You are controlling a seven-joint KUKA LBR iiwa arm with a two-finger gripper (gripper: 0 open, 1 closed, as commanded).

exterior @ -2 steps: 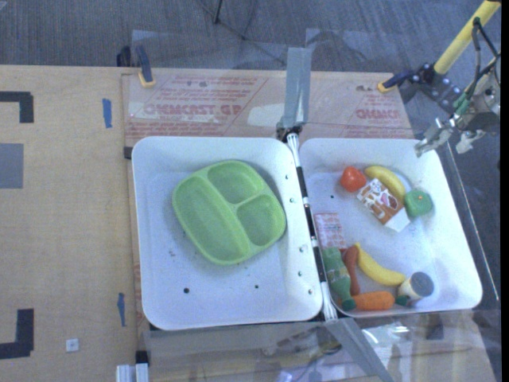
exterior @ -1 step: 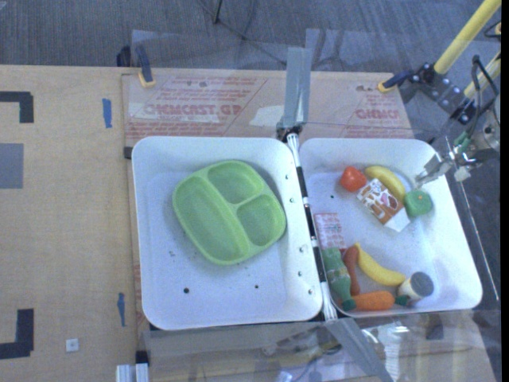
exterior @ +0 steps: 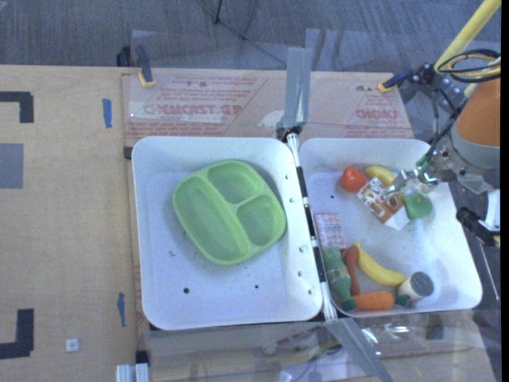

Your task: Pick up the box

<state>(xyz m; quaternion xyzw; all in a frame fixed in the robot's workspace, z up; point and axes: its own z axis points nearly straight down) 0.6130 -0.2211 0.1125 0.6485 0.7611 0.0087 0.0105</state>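
The box (exterior: pixel 380 200) is small, orange and white, and lies tilted in the upper half of the right bin (exterior: pixel 469 281). My gripper (exterior: pixel 412 179) hangs just above and to the right of the box's far end, close to a green round fruit (exterior: pixel 418 206). The grey arm with its orange band (exterior: pixel 483 118) reaches in from the right. I see nothing held in the gripper, and the box rests on the bin floor.
Around the box lie a red fruit (exterior: pixel 351 179) and a small yellow piece (exterior: pixel 380 173). A flat packet (exterior: pixel 328 228), green bottle (exterior: pixel 336 273), banana (exterior: pixel 378 270), carrot (exterior: pixel 372 300) and a grey-capped can (exterior: pixel 419 283) fill the near part. A green divided plate (exterior: pixel 231 211) sits in the left bin (exterior: pixel 151 237).
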